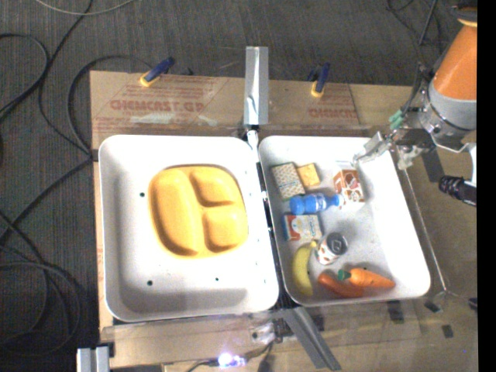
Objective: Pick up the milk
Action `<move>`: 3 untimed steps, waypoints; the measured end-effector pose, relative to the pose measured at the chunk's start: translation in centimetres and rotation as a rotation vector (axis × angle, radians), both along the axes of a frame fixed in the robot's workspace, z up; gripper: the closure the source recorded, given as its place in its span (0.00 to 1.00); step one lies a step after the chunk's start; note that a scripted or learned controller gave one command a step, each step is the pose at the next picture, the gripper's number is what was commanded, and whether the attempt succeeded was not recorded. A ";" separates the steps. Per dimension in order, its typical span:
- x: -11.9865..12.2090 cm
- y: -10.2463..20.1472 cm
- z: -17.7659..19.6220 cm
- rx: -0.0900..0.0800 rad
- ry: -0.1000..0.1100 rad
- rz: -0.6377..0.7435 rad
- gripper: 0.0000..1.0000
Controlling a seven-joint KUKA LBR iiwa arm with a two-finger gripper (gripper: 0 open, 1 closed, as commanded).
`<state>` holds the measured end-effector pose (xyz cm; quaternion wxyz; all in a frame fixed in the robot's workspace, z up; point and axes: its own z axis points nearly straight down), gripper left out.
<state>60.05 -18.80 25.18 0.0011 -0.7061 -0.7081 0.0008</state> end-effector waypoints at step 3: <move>3.8 -2.2 -14.8 0.001 -0.004 0.141 1.00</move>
